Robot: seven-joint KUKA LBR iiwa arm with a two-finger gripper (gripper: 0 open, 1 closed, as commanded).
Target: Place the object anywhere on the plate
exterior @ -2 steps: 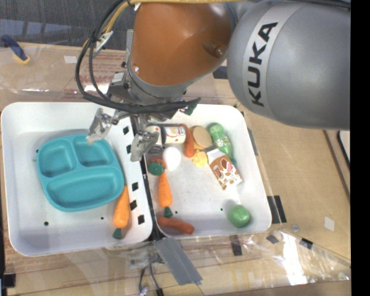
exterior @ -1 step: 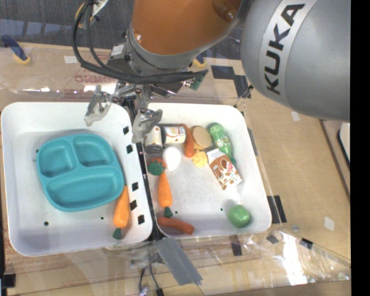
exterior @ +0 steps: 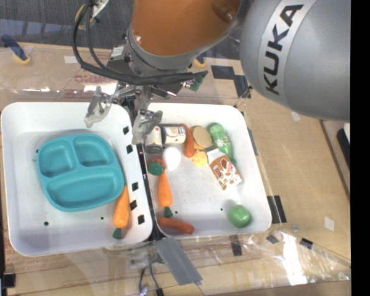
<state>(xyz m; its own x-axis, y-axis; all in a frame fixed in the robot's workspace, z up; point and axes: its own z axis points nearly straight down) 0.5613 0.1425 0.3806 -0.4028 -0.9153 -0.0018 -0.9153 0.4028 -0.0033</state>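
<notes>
1. The grey arm [exterior: 296, 42] reaches in from the right, its orange band [exterior: 182, 14] filling the top of the view.
2. The gripper [exterior: 120, 116] hangs over the far end of the divider between the two white bins, its two metal fingers spread apart, one at the left bin's far right corner, the other over the right bin's far left corner. Nothing sits between them.
3. In the left bin [exterior: 12, 165] lies the teal plate [exterior: 80, 171], three compartments, all bare.
4. A toy carrot [exterior: 121, 209] lies in the left bin just near-right of the plate, touching or almost touching its edge, not on it.
5. In the right bin [exterior: 253, 165] a second carrot [exterior: 164, 191] lies along the left wall, with a white egg [exterior: 171, 158] just beyond it.
6. A sausage [exterior: 176, 226] rests at the near left of the right bin, a green round piece [exterior: 238, 215] at the near right.
7. A small printed carton [exterior: 224, 169] lies mid-bin, and a green bottle [exterior: 220, 137] lies further back.
</notes>
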